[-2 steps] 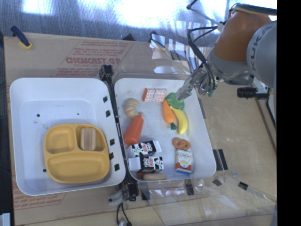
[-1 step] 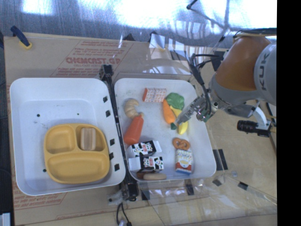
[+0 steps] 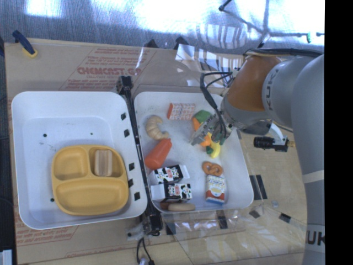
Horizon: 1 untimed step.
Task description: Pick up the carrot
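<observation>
The carrot (image 3: 197,123) is a small orange piece with a green top (image 3: 203,115), lying in the upper right part of the right bin (image 3: 237,173). My gripper (image 3: 203,136) reaches down into that bin from the right. It sits just below and to the right of the carrot, touching or very close to it. Under the gripper's tip are small orange and yellow toy pieces (image 3: 212,147), partly hidden by it.
The right bin also holds a red-orange tapered toy (image 3: 158,153), a croissant (image 3: 155,127), a pretzel (image 3: 213,168), an orange box (image 3: 181,111), a juice box (image 3: 216,189), two milk cartons (image 3: 171,182) and a sausage (image 3: 180,206). A yellow divided plate (image 3: 88,195) lies in the left bin (image 3: 33,115).
</observation>
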Tool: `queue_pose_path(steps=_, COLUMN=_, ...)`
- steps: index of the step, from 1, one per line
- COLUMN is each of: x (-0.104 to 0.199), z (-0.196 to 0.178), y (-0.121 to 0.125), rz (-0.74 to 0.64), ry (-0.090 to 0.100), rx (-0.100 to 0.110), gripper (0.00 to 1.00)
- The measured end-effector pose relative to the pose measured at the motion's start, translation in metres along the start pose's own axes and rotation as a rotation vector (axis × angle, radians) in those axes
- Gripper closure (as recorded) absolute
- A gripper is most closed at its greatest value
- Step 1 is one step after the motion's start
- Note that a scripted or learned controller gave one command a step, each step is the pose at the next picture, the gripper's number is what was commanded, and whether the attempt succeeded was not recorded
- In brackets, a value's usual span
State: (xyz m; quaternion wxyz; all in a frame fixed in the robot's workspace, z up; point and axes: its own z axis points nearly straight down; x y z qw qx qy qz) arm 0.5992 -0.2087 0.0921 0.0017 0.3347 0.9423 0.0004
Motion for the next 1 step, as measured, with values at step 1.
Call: queue_pose_path(steps=1, x=-0.0054, z=-0.0856, y=0.0292, rz=0.115, ry=-0.007, rx=-0.002, gripper=1.00)
